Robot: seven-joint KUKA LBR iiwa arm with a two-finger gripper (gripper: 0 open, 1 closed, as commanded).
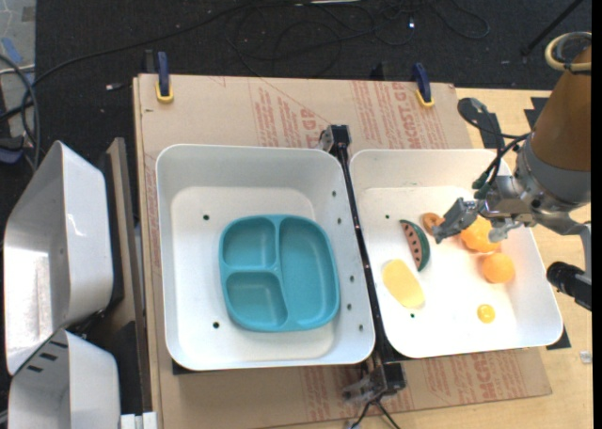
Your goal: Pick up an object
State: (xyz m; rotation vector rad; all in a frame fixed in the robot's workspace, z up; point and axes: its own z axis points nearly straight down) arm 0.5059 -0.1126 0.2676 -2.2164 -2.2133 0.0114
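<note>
Fingers (467, 222) beside orange fruit (481, 236)

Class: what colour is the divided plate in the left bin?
Teal-blue; the divided plate shows plainly in the camera view.

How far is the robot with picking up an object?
Done: the tool has reached the right bin and sits low at the orange fruit. In hand: nothing visibly lifted. Left: grasping and raising an item; the watermelon slice, yellow piece and second orange lie in the bin.
</note>
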